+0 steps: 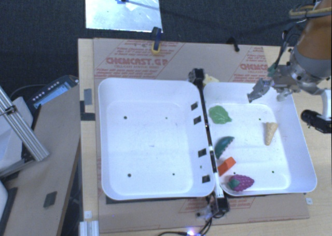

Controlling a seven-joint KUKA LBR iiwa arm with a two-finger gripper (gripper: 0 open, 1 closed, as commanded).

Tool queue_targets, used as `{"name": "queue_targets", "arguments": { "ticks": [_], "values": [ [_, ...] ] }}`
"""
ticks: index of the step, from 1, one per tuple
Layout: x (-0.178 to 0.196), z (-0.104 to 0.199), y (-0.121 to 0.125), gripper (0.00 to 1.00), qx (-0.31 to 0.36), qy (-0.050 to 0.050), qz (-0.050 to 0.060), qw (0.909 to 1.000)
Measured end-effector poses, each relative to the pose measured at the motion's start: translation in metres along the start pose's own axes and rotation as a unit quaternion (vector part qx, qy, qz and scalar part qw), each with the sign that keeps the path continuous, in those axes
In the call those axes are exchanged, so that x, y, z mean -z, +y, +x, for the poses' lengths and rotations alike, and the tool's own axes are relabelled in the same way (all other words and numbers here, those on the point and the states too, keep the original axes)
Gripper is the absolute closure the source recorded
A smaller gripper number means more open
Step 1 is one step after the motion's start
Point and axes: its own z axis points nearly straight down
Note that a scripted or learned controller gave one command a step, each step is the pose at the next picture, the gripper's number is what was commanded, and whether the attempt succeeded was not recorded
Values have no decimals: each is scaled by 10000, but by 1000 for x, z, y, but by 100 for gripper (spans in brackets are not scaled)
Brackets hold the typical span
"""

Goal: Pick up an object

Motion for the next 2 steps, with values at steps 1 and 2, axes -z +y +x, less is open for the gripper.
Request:
{"name": "queue_targets", "arguments": {
  "ticks": [1, 2],
  "values": [
    [11, 0, 1, 100, 14, -1, -18, 10000],
    [-37, -21, -86, 100, -34, 7, 46, 10000]
  ]
}}
